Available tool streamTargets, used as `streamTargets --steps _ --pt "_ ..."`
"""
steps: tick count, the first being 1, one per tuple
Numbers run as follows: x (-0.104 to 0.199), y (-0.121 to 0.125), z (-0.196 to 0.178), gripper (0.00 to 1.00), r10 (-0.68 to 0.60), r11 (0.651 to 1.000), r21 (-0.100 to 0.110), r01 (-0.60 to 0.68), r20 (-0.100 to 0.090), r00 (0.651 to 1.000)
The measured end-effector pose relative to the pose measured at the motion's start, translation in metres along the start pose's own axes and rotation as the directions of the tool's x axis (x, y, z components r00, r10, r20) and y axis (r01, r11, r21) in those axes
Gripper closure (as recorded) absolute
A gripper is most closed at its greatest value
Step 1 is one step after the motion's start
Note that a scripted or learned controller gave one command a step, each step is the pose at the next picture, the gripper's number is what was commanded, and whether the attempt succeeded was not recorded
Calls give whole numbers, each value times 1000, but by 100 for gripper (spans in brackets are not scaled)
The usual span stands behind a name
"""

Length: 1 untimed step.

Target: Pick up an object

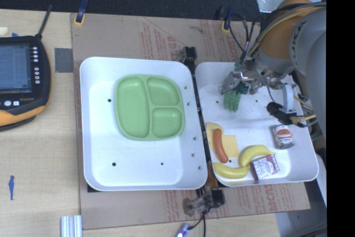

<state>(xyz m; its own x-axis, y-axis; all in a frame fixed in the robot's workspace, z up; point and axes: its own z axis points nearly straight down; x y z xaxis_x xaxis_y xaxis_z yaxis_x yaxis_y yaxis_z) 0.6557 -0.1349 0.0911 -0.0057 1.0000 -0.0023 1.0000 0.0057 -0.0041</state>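
The right bin (302, 172) holds several small items. A green broccoli-like piece (232, 100) lies near its back left. My gripper (239, 85) hangs right over that piece, touching or nearly touching its top; the wrist hides the contact. Along the bin's front lie a red sausage (221, 147) on a yellow slice (231, 146), a banana (245, 162) and a maroon packet (265, 166). A small red-and-white can (283, 136) lies at the right side.
The left bin (100, 169) carries a green divided plate (150, 106). A teach pendant (19, 77) rests on the bench at far left. The arm's grey body and orange band (285, 36) cover the right bin's back right corner.
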Motion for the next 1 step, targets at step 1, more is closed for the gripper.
streamTargets --steps 1 --pt "20 0 -1 0 -1 1000 2 1 -1 1000"
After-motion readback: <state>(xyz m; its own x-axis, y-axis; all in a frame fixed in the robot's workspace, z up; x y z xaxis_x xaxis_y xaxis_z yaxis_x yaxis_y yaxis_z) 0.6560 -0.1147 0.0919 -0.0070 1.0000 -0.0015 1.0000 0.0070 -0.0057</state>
